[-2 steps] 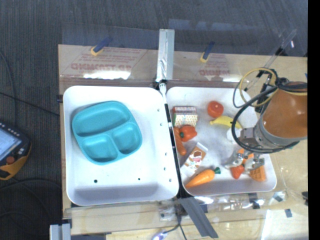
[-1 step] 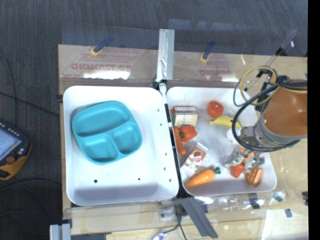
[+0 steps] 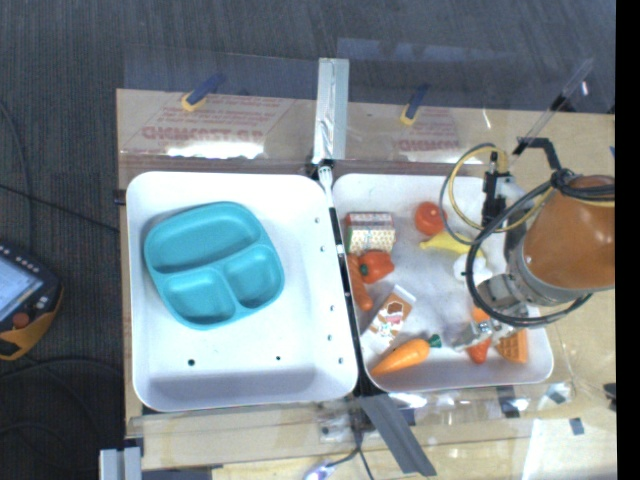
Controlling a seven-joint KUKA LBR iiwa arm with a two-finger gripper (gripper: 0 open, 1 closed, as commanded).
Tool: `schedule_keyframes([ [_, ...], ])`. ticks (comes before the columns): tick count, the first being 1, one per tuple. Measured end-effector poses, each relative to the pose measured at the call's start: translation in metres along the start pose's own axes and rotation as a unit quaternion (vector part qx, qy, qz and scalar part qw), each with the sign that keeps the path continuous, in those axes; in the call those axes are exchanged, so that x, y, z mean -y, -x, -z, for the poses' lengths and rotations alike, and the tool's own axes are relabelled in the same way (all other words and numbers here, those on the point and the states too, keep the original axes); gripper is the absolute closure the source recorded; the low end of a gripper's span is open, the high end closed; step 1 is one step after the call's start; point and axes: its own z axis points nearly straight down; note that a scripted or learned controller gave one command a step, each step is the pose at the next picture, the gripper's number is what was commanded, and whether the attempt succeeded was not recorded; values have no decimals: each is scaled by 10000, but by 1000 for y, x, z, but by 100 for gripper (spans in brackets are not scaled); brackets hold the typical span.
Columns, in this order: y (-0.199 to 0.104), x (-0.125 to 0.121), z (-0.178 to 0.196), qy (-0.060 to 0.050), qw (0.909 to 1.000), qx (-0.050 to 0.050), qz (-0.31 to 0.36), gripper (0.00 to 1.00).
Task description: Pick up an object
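My gripper (image 3: 478, 330) hangs low over the right bin's (image 3: 440, 378) near right corner, under the orange-banded wrist (image 3: 568, 233). A small red-orange piece (image 3: 478, 352) lies right at its tip, and an orange waffle-like piece (image 3: 513, 347) sits just to the right. A carrot (image 3: 401, 355) lies to the left of the tip. Further back in the bin are a red pepper (image 3: 375, 265), a tomato (image 3: 430, 217), a yellow banana (image 3: 447, 244), a patterned box (image 3: 371, 234) and a small printed card (image 3: 391, 312). The arm hides part of the bin's right side.
The left bin (image 3: 160, 368) holds a blue divided plate (image 3: 212, 262). Yellow and black cables (image 3: 470, 193) loop off the arm above the right bin. A handheld controller (image 3: 20, 298) lies on the floor at the far left.
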Motion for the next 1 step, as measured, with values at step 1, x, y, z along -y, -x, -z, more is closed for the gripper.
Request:
schedule_keyframes([
  [1,-5,35,-1,23,9892,-62,-1463,100],
])
